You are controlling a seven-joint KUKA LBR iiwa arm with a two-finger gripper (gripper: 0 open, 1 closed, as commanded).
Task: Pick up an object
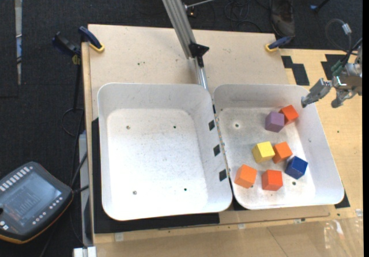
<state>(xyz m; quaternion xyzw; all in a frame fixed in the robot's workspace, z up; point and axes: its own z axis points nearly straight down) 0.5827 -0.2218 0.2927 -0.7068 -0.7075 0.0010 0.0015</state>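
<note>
Tool point(326, 92) at right edge of frame, fingers spread, holding nothing, just beyond right bin point(323, 152), coloured cubes point(275, 121) inside

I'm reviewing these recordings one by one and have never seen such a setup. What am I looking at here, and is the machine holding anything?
This is one fixed camera above a workbench, looking down at a slant. Two shallow white plastic bins sit side by side: the left bin and the right bin. The right one holds seven small cubes: a purple cube, a yellow cube, a blue cube and four orange cubes, one at the far side. The metal two-finger gripper of a robot arm reaches in from the right edge, at the right bin's far corner. Nothing shows between its fingers, so it holds nothing yet.
</note>
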